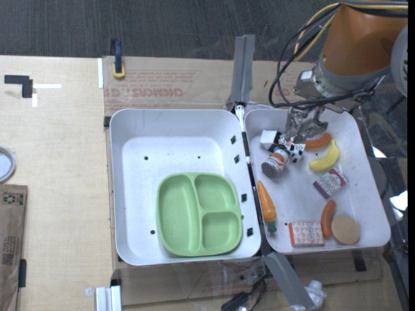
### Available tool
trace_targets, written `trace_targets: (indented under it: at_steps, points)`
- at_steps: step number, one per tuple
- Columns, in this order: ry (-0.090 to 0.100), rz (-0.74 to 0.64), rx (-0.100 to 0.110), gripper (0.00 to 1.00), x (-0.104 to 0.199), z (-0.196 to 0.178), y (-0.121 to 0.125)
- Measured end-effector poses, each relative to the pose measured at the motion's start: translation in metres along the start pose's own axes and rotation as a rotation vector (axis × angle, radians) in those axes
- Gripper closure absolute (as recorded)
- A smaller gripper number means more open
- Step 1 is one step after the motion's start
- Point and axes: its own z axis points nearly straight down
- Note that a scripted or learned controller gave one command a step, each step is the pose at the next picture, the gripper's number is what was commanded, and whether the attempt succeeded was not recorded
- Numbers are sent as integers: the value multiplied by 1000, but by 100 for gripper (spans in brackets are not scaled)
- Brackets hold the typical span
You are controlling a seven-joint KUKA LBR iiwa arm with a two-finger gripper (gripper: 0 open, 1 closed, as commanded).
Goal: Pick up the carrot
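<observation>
Carrot (266, 203), just 1, is lying at right bin's (369, 173) 8 o'clock; gripper (303, 129) is hovering near 12, grip state unclear.

Bright, even overhead light; soft faint shadows inside the white bins (123, 173); mild glare on their floors; overall slightly soft, grainy focus.

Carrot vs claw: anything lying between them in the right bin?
Yes. In the camera view, a small tipped can lies on the line from the claw down to the carrot, which sits along the right bin's left wall.
</observation>
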Motion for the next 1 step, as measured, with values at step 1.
trace_targets:
  at_steps: [1]
  points:
    - [3, 123, -4, 100, 42, 0, 144]
